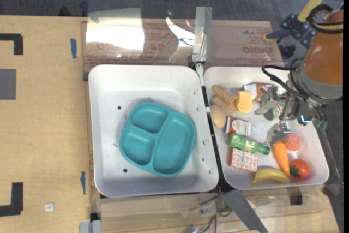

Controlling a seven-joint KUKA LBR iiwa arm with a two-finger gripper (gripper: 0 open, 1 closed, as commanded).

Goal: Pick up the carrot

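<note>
gripper (278, 127) just above carrot (281, 157), right bin (322, 172)

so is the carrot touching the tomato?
Touching. In the camera view the lower end of the carrot lies against the tomato with no white bin floor between them.

Bright even light, glare on clear panel (136, 35), soft shadows, slight blur
</note>
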